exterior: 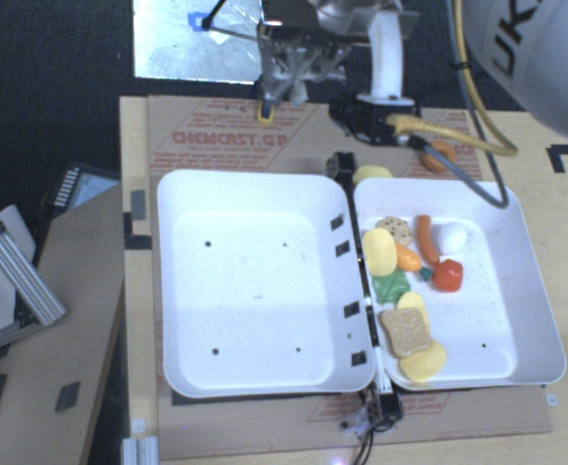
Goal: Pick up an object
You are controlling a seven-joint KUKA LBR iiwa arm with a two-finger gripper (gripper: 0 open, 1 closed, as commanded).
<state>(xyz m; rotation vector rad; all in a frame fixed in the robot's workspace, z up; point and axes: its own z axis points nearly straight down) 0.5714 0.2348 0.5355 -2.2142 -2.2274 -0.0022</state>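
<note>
Hovering pincer [286,83] above bench [226,134].

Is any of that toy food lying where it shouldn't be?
Two pieces look astray. A yellow piece sits on the far rim of the right bin, at the corner near the hinge, rather than inside. An orange piece lies on the cardboard beyond that bin, among the cables. The rest is clustered inside the right bin.

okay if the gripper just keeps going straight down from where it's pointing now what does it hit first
Probably the brown board behind the left bin, near a small yellow piece; the gripper hangs above that spot, though depth is unclear.
</note>
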